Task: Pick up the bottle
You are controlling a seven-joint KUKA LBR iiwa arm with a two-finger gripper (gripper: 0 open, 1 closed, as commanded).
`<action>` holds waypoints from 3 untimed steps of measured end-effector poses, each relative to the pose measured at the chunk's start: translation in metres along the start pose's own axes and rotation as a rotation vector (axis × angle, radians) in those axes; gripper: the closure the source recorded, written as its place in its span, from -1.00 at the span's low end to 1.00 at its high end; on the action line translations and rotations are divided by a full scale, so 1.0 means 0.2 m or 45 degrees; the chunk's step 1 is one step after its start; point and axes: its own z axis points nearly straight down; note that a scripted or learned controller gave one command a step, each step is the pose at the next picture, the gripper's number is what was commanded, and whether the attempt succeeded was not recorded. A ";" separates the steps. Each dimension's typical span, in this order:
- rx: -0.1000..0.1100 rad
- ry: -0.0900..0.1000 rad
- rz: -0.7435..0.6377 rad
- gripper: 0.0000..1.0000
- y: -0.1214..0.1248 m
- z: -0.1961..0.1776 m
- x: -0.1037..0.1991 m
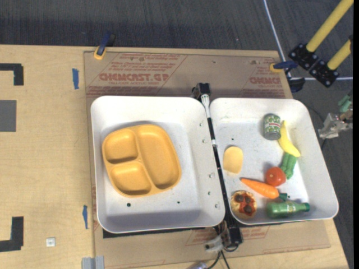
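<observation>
A green bottle (288, 208) lies on its side near the front right corner of the right bin (320, 167). Its neck points right, toward the bin wall. An orange carrot (259, 188) lies just above and to the left of it, and a round brown-and-red toy (243, 203) sits at its left end.
The right bin also holds a green can (272, 125), a banana (288, 142), a green vegetable (289, 164), a red tomato (275, 176) and a pale yellow piece (233, 159). A yellow divided plate (141, 159) lies in the left bin (101, 116). A small grey metal piece (338, 121) stands beyond the right bin.
</observation>
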 end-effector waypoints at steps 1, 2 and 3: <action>0.003 0.002 -0.201 1.00 -0.23 0.52 0.23; -0.001 0.000 -0.201 1.00 -0.22 0.47 0.23; -0.002 -0.001 -1.101 1.00 -0.22 0.37 0.17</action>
